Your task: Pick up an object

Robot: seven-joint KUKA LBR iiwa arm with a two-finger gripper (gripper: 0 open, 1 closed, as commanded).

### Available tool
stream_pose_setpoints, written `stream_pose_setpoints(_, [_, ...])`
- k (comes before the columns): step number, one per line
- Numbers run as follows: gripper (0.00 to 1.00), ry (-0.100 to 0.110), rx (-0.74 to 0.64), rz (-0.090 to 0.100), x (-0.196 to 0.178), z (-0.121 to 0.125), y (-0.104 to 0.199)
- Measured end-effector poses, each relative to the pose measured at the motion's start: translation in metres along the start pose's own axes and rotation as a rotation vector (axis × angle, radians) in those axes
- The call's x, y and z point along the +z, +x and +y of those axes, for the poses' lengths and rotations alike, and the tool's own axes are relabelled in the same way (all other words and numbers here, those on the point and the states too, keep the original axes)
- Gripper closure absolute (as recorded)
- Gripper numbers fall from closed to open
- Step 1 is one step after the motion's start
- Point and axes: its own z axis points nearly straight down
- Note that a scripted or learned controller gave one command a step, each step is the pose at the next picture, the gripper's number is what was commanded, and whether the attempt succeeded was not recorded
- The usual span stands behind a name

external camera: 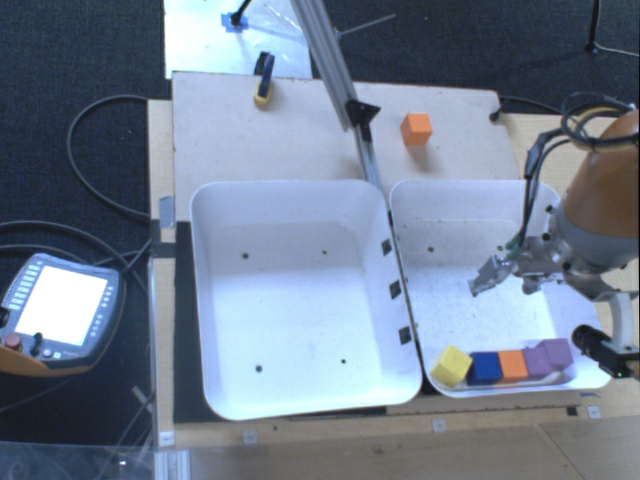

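2 white bins [300, 203] sit on a pale bench [300, 118] over dark carpet [80, 38]; gripper [492, 276] state unclear.

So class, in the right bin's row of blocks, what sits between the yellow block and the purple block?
In the camera view, a blue block and an orange block lie between the yellow block and the purple block, all along the right bin's near wall.

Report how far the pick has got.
Done: the arm has reached into the right bin, with the end effector above its floor. In hand: nothing seen between its fingers. Left: the whole grasp. The yellow block, blue block, orange block and purple block lie in a row along the near wall, untouched.
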Motion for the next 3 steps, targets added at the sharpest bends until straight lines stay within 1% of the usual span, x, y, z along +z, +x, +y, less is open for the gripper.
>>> stream_pose_setpoints(1, [0.00,-0.008,0.005,-0.007,-0.098,-0.004,-0.067])
stream_pose_setpoints(2, [0.00,0.006,-0.004,0.001,0.048,0.040,-0.037])
stream_pose_setpoints(3, [0.00,0.009,-0.006,0.004,0.108,0.005,0.022])
